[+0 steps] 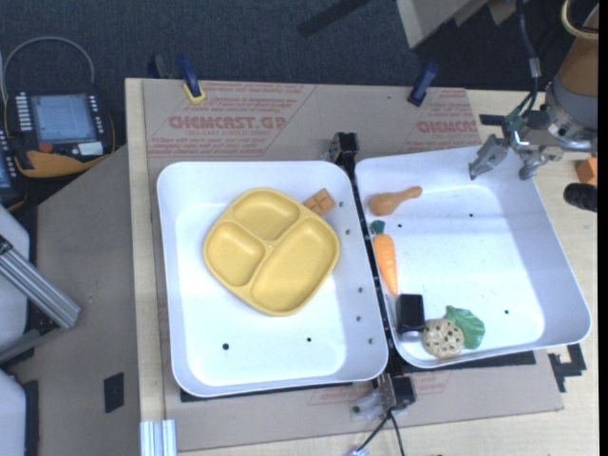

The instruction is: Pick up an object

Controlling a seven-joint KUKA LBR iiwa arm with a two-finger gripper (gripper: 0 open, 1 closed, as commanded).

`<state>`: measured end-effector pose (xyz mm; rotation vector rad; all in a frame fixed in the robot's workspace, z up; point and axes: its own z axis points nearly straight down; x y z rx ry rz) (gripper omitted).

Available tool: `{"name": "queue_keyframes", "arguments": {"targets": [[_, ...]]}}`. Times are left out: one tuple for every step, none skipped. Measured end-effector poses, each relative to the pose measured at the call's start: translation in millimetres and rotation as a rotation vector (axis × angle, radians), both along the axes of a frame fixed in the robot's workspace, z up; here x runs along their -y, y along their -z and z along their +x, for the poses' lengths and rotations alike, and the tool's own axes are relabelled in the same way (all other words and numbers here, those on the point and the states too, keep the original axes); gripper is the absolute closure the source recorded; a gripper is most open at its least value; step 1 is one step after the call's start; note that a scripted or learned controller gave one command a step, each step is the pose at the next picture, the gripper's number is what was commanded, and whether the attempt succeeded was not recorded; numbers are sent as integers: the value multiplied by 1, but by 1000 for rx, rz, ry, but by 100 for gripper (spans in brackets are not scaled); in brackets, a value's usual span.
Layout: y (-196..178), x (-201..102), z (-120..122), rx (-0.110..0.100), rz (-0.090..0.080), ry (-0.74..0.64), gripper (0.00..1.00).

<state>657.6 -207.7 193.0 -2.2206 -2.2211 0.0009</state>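
Gripper [503, 160]: hung over right bin [560, 283] far corner, fingers apart, apparently empty. Carrot [386, 263]: lay at bin's left wall. Step: approach. Next: descend, close on carrot.

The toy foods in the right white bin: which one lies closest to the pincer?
The tan toy drumstick, near the bin's upper left. The orange carrot, cookie and green leafy piece lie farther from the pincer.

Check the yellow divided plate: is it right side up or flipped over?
Right side up. The yellow divided plate lies flat in the left bin, its three hollow compartments facing the camera.
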Motion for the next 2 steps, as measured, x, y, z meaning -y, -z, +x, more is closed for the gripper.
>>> {"name": "queue_keyframes", "arguments": {"targets": [[63,1,1,-6,3,-1,0],[86,-3,6,10,4,-5,0]]}}
